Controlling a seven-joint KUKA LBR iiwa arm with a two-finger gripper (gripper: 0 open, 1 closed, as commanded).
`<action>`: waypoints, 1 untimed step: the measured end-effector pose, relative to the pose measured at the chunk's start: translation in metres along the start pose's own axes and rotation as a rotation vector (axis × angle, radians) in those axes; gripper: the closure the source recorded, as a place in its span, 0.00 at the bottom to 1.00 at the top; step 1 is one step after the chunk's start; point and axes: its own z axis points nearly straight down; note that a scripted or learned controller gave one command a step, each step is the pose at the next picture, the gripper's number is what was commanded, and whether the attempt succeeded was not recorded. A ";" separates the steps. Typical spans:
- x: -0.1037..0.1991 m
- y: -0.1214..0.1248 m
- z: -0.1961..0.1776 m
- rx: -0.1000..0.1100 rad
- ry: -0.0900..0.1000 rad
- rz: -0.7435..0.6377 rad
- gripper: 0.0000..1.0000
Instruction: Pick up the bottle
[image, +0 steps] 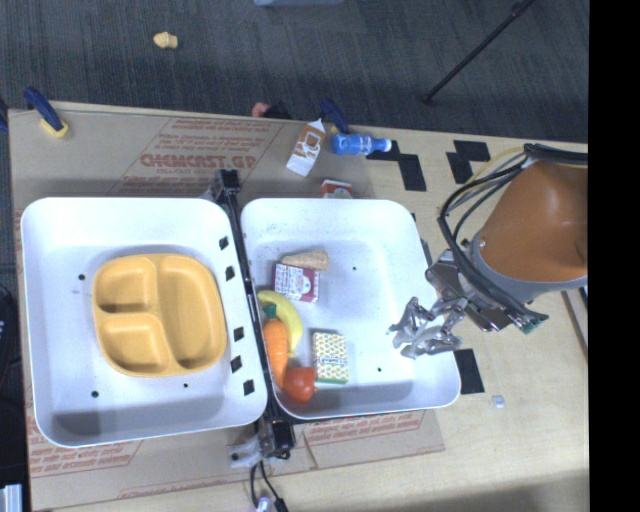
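The bottle is small and blue with a pale cap. It lies on its side on the bench behind the right bin, outside both bins. My gripper hangs low over the right bin's right side, near its front right corner, far from the bottle. Its fingers point left, stand open and have nothing between them.
The right bin holds a bread wedge, a red-and-white carton, a banana, a carrot, a tomato and a patterned box. A yellow divided plate lies in the left bin. A small carton lies beside the bottle.
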 end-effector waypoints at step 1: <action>0.001 0.001 0.006 -0.003 0.002 -0.093 1.00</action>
